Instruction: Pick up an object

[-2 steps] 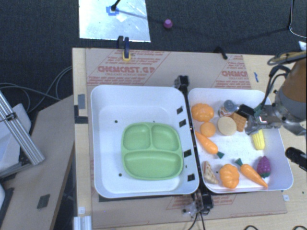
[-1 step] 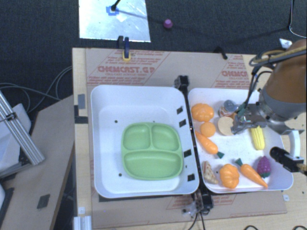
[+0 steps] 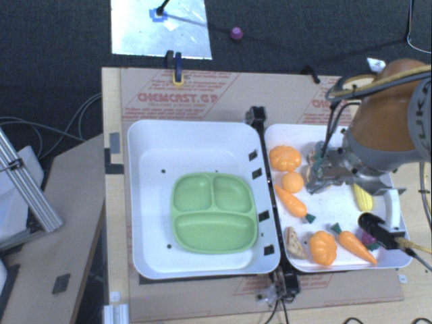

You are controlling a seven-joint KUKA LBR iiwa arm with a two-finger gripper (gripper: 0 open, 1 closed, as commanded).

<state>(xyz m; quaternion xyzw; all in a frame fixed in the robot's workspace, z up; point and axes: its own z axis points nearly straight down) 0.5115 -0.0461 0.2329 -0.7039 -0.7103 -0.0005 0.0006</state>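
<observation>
My gripper [image 3: 314, 181] hangs low over the middle of the right bin [image 3: 317, 135], just right of a small orange ball [image 3: 292, 181]. An orange pumpkin [image 3: 284, 157] lies above the ball, and a carrot [image 3: 290, 200] lies below it at a slant. Nothing shows in the gripper's grasp. Near the bin's front lie a bread slice [image 3: 292, 241], a second orange pumpkin [image 3: 322, 247] and another carrot [image 3: 356, 246]. A yellow corn cob [image 3: 362, 196] lies to the right, partly under the arm.
The left bin [image 3: 152, 181] holds a green divided plate [image 3: 214, 212]. A black divider strip [image 3: 262, 174] runs between the bins. A purple piece [image 3: 368, 238] peeks out at the right bin's front right corner.
</observation>
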